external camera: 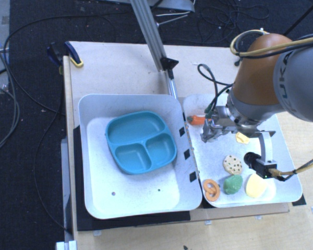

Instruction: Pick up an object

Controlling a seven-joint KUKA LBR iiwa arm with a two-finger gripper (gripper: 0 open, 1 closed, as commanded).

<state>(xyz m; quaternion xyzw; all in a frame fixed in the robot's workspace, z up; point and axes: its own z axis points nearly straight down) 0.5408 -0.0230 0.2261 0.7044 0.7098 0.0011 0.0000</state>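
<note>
Gripper (208, 133) hovers in right bin (281, 145), beside orange toy (197, 120); finger opening and any grasp cannot be told.

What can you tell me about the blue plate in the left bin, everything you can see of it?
The blue plate is a light blue divided tray that looks like moulded plastic, with rounded corners and a raised rim. Ridges split it into three compartments: one large one along the upper side and two smaller ones below. It lies flat and right side up on the floor of the left bin, turned at a slant to the bin's walls, near the middle and toward the far side. Nothing lies in it, and only the bin floor touches it.
</note>
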